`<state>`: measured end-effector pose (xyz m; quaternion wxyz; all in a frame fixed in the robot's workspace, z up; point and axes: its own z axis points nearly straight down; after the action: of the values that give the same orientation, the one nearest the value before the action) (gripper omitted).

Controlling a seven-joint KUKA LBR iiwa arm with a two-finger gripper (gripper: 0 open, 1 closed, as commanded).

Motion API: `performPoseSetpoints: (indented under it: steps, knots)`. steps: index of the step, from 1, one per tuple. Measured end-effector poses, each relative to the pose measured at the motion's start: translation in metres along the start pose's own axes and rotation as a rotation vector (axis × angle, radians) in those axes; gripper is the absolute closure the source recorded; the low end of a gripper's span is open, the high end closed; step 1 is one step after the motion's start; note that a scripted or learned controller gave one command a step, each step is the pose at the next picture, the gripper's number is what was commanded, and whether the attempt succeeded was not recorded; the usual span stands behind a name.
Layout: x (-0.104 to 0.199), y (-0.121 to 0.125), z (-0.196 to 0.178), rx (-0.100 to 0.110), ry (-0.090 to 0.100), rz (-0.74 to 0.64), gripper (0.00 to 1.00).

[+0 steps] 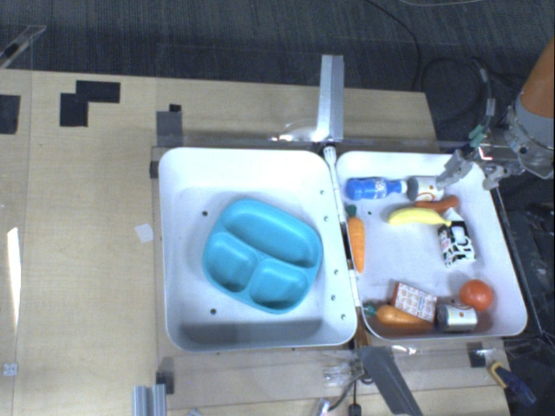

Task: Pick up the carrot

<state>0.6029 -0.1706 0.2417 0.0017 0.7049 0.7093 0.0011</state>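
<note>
The carrot point(355, 243) is orange with a small green top. It lies lengthwise against the left wall of the right bin point(512, 267), its green end pointing to the back. My gripper point(473, 172) hangs over the back right corner of that bin, well to the right of the carrot and apart from it. Its fingers point(453, 169) are spread open with nothing between them, and the left one points down toward the bottle's cap.
The right bin also holds a blue bottle point(375, 188), a banana point(418, 217), a black-and-white carton point(455, 243), a red ball point(476, 295), a snack box point(414, 301), a can point(457, 317) and another orange piece point(401, 317). A blue divided plate point(262, 255) lies in the left bin point(186, 232).
</note>
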Motion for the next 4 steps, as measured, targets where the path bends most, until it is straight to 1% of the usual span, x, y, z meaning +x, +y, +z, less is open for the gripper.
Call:
performPoseSetpoints:
  steps: [1,2,3,4]
  knots:
    - [0.039,-0.030,0.112,0.005,0.001,0.022,0.00]
    - [0.064,-0.111,0.151,-0.014,-0.003,-0.184,0.00]
    - [0.066,-0.108,0.139,-0.021,-0.002,-0.187,1.00]
    - [0.035,-0.114,0.055,-0.002,-0.001,-0.087,1.00]
